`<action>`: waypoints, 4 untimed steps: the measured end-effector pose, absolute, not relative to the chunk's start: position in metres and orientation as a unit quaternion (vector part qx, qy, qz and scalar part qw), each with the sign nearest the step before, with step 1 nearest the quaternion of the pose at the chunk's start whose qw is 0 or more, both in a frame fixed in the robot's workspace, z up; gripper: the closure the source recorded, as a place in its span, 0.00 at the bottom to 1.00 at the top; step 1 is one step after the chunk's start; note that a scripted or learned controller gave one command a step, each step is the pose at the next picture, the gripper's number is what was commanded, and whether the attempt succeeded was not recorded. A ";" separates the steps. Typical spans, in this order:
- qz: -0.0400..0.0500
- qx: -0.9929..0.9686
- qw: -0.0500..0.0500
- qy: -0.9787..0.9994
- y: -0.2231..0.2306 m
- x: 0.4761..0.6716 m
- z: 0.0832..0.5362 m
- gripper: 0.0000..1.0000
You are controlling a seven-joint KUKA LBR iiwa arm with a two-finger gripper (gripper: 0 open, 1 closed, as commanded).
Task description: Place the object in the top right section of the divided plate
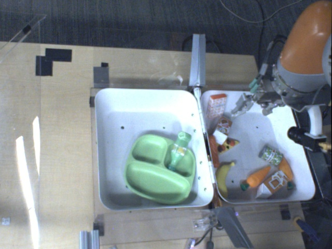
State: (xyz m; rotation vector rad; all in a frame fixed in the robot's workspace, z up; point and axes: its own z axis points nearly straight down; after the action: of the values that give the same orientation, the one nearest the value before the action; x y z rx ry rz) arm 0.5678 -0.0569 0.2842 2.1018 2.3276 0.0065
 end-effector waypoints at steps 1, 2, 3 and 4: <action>0.002 0.705 0.004 0.709 -0.143 0.622 0.380 0.00; 0.002 0.707 0.004 0.707 -0.188 0.670 0.438 0.00; 0.003 0.702 0.007 0.712 -0.183 0.672 0.450 1.00; 0.002 0.675 0.004 0.738 -0.204 0.670 0.438 1.00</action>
State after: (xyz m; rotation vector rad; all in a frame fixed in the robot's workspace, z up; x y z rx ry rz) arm 0.6697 -0.2037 0.4379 2.1144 2.3135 0.0056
